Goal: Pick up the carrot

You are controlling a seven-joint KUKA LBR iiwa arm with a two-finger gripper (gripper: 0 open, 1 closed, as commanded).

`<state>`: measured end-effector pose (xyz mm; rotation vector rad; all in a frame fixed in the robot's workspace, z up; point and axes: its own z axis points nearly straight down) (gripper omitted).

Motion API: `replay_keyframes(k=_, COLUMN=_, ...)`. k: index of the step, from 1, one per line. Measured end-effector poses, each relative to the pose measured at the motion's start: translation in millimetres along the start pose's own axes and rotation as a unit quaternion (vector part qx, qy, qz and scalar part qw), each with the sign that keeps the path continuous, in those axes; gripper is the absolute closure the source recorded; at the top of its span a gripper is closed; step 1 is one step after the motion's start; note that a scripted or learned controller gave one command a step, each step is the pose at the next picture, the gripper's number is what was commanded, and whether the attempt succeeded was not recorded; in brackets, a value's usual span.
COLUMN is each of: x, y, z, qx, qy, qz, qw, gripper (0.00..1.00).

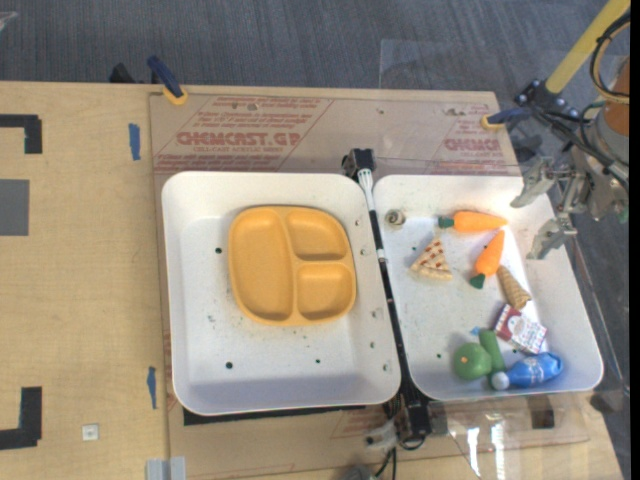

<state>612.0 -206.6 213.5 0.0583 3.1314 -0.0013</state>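
Gripper [548, 211]: at the right rim of the right bin, above its upper corner; two pale fingers hang down, clearly apart, with nothing between them.
Fingers [533, 183]: one ends at the bin's upper right rim, the other lower down, over the rim.
Arm [612, 118]: just behind the gripper, with an orange patch showing at the picture's edge.
Carrots: two orange ones with green tops, both lying in the right bin on the gripper's left.
First carrot [474, 222]: close to the gripper, lying nearly level, green top pointing away from it.
Second carrot [488, 256]: just below the first and near the lower finger, tilted, green top at its lower end.
Ice-cream cone [514, 288]: below the gripper, just under the second carrot.
Pizza slice [432, 262]: farther from the gripper than the carrots.
Red-and-white packet [521, 329]: well below the gripper, near the bin's right wall.
Green toy [477, 356]: beyond the packet, in the bin's lower part.
Blue bottle [531, 371]: beside the green toy, at the lower rim.
Right bin [585, 338]: white, shallow, holding all the small things.
Left bin [190, 298]: well away from the gripper, across the middle divider.
Yellow divided plate [292, 264]: in the left bin, three compartments.
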Motion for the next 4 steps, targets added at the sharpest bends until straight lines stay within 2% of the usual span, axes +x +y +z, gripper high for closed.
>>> replay_keyframes(k=1, x=-19, y=6, z=106, qx=0.001, qy=-0.005, qz=0.004, qw=1.0000, gripper=0.00)
replay_keyframes(k=2, x=-40, y=35, z=126, qx=0.000, qy=-0.002, qz=0.006, qw=1.0000, gripper=0.00)
replay_keyframes(k=3, x=-44, y=35, z=110, qx=0.001, qy=-0.010, qz=0.006, qw=0.9999, gripper=1.00)
replay_keyframes(k=4, x=-15, y=65, z=0, qx=0.001, qy=-0.006, qz=-0.018, qw=0.9998, gripper=1.00)
